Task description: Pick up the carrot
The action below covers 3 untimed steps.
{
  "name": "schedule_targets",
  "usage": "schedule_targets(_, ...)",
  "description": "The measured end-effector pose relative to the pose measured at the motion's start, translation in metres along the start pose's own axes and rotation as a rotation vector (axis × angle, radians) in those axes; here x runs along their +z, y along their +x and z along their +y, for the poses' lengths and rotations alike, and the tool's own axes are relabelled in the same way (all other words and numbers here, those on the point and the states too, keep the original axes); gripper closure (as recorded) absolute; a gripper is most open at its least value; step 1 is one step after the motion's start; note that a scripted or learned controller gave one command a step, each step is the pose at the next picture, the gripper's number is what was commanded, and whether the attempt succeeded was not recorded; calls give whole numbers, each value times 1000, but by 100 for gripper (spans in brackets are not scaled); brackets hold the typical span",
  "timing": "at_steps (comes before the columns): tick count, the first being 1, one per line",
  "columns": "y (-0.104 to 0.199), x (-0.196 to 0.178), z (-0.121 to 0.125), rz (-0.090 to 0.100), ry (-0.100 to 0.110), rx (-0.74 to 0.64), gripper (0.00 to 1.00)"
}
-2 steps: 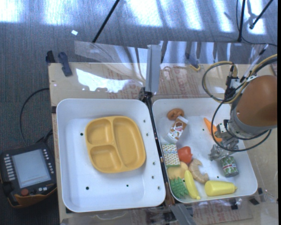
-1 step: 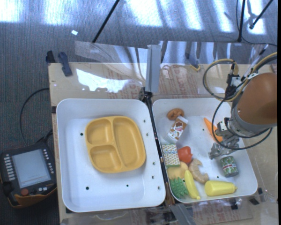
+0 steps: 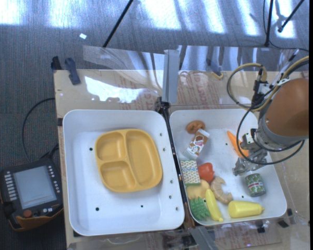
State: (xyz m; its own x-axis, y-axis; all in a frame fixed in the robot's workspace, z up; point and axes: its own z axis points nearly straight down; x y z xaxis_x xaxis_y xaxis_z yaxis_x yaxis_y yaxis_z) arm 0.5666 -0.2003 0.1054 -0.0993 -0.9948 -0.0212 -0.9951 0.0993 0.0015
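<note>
Front rim of the right white plastic bin (image 3: 281, 204) has the clutter packed against it: a yellow plastic squash-like piece (image 3: 244, 209), a yellow toy banana (image 3: 214, 206), a green ridged toy (image 3: 199, 208), and a tan knobbly piece (image 3: 221, 189). Just behind those sit a small dark green can (image 3: 254, 184), a red toy pepper (image 3: 206, 171) and a green-and-white boxed item (image 3: 189, 172); further back are a small white carton with orange print (image 3: 196, 144) and a brown pretzel-shaped toy (image 3: 195, 125). Orange toy carrot (image 3: 233, 141) lies on the bin floor toward the right wall, partly covered by the arm. Metal two-finger gripper (image 3: 243, 165) hangs low just in front of the carrot, beside the can; finger spacing: cannot tell. Left white bin (image 3: 75, 191) carries a yellow three-compartment plastic tray (image 3: 128, 159).
</note>
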Motion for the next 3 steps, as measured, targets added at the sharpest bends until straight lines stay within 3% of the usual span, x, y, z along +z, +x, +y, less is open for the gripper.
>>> schedule_targets(1,-2,-9,0,-6,0,5,100)
schedule_targets(2,11,18,18,17,7,802,100)
schedule_targets(3,7,8,16,14,8,795,100)
